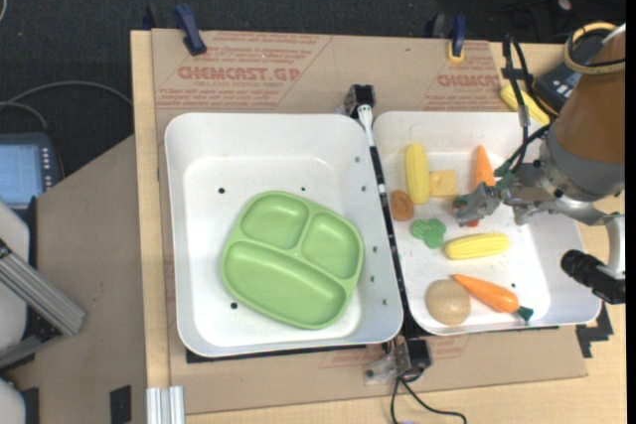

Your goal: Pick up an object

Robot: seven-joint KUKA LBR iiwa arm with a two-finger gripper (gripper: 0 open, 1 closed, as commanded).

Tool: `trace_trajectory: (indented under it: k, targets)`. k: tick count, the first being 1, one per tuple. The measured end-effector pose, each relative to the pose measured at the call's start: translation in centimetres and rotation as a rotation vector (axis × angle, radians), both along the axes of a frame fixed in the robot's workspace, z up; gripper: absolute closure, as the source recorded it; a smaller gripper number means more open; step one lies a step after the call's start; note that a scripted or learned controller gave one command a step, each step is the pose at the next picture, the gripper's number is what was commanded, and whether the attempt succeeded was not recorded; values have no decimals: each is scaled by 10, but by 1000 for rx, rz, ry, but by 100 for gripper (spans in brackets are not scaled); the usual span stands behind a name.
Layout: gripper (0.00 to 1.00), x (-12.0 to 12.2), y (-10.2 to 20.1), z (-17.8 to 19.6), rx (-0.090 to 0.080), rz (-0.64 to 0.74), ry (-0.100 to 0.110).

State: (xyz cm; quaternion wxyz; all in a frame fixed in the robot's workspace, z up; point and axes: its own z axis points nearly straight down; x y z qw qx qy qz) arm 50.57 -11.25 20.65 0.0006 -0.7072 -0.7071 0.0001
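Gripper low in the right bin, grip state unclear, broccoli and corn cob just below it, orange carrot just above, "CHEMCAST" printed on the board beyond.

Bright, even overhead light. Mild glare on white bins; soft, short shadows under green tray. Dark, underexposed floor at top. Overall slightly soft focus; arm slightly blurred.

A broad orange band is seen wrapped round the arm, with a grey section beneath it. Black cables are strung alongside, and the small gripper is finished in dull grey metal.
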Motion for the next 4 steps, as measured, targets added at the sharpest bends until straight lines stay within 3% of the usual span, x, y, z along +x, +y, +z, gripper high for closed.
trace_trajectory:
  k: [1, 2, 3, 4]
  targets:
    - [0, 43, -22, -127, 0, -2, -2]
    - [0, 55, -34, -121, -1, 1, -5]
    - [100, 56, -34, -110, -2, -1, -9]
    - [100, 124, -38, 22, -6, 4, -21]
